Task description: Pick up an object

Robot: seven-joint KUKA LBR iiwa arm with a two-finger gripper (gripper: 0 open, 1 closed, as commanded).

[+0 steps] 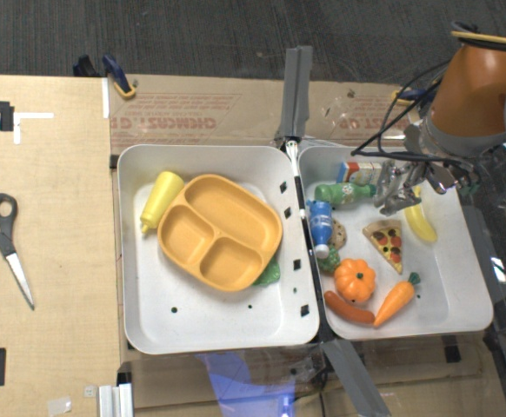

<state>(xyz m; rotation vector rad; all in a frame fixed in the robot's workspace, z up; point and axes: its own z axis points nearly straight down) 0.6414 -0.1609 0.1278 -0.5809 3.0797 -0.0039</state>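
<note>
Gripper low over the right bin

Desk [44,233] carries two white bins. Left bin [149,320] holds an orange tray [218,231]. Right bin [462,294] holds toy food; jaws [398,194], state unclear, hang over a green bottle [344,193] beside a banana [421,222].

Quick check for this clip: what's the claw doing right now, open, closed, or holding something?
Claw: cannot be told from this view; it hangs low over the right bin, between the green bottle and the banana, with nothing visibly held.
</note>
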